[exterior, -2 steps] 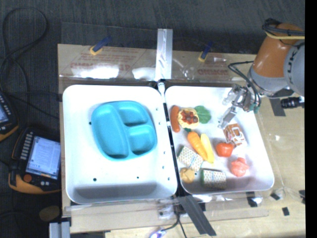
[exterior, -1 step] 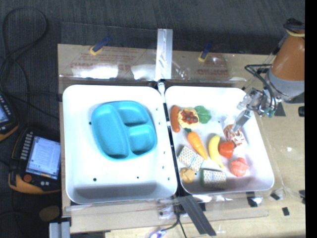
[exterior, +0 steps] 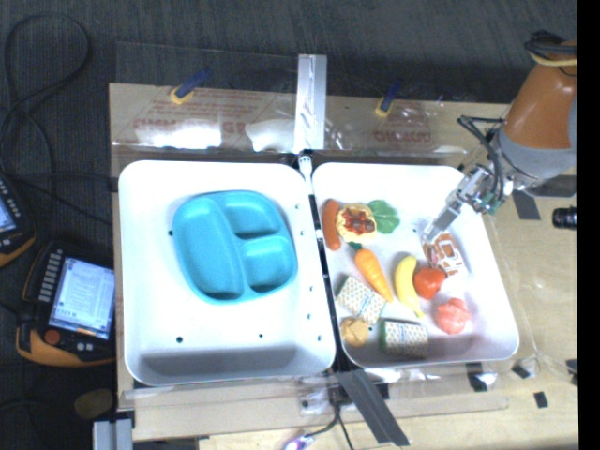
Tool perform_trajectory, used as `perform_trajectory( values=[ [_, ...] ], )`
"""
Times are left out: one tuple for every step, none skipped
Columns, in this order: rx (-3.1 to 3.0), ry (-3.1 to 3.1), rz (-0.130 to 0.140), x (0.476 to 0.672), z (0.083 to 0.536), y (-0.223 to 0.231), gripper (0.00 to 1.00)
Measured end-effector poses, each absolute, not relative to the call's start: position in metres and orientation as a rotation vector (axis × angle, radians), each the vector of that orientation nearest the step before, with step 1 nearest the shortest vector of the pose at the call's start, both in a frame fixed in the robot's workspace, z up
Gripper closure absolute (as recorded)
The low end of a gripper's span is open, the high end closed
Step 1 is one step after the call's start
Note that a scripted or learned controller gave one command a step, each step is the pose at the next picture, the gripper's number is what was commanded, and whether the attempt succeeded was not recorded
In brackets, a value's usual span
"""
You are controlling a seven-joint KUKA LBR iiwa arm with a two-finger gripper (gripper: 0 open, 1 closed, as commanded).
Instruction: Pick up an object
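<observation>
**Reaching into the right bin, nothing gripped**

Hovering low over the right bin (exterior: 502, 289), the pincer (exterior: 437, 225) sat at the end of a slanted reach from the right edge. Its tip pointed down-left at the small red-and-white packet (exterior: 443, 254), just above it. Whether the fingers were spread or pressed together, I could not tell; too small and blurred. Nothing was visibly between them.

Likely reason for the slant: the arm's base was off to the right, so it came in over the bin wall at an angle.

Pick candidates all lay loose in the right bin, crowded toward its middle and front, so a clean grasp looked hard. Count:
- 1 hot dog (exterior: 330, 225)
- 1 pizza-like slice (exterior: 357, 221)
- 1 green leafy piece (exterior: 383, 216)
- 1 carrot (exterior: 371, 272)
- 1 banana (exterior: 406, 284)
- 2 red round items: tomato (exterior: 428, 282), strawberry-like one (exterior: 452, 316)
- 2 patterned boxes (exterior: 358, 294)
- 1 brown lump at the front

Left bin (exterior: 141, 251) carried 1 blue divided tray (exterior: 234, 244), three compartments. Two bins total on the surface.
</observation>
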State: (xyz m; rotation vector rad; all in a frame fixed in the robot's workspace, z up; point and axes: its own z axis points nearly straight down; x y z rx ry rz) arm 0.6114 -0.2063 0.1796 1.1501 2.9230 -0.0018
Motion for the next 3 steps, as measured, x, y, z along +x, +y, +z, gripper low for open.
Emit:
perform_trajectory(
  values=[
    [1.668,2.662,-0.004,0.552,0.114,-0.223,0.00],
    [1.741,2.584,0.001,0.558,0.095,-0.187,0.00],
    [2.173,2.230,0.016,0.533,0.095,-0.143,0.00]
  ],
)
